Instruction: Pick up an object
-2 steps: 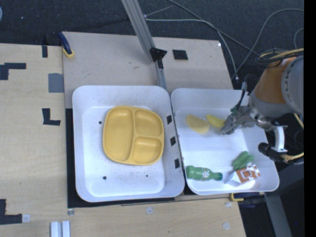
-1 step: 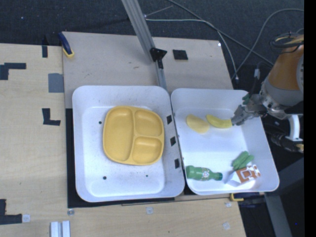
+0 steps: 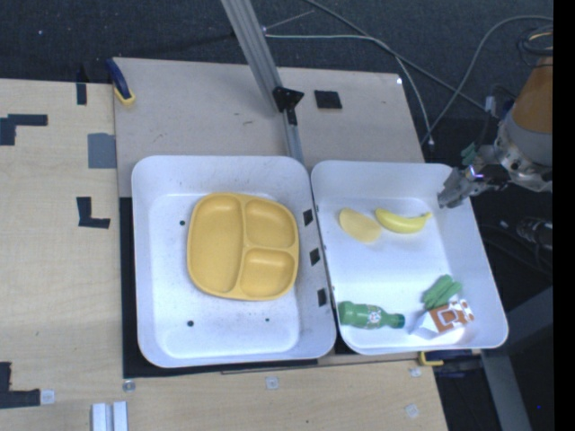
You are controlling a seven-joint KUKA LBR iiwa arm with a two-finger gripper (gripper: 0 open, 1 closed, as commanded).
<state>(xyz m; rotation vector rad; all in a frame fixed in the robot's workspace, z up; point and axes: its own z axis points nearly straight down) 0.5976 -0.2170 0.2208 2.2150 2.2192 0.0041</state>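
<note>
Banana point(image 3: 402, 221) is seen in the right bin point(image 3: 472, 268), near its far edge — just left of the claw point(image 3: 456, 191), long axis running left-right toward it. Whether the claw is apart cannot be told.

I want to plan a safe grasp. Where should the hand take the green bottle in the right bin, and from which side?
Grip the green bottle across its body, near the middle, coming straight down from above. It lies flat on its side, lengthwise along the right bin's front wall, close to the left corner. Closing across its narrow width likely suits it best.
</note>
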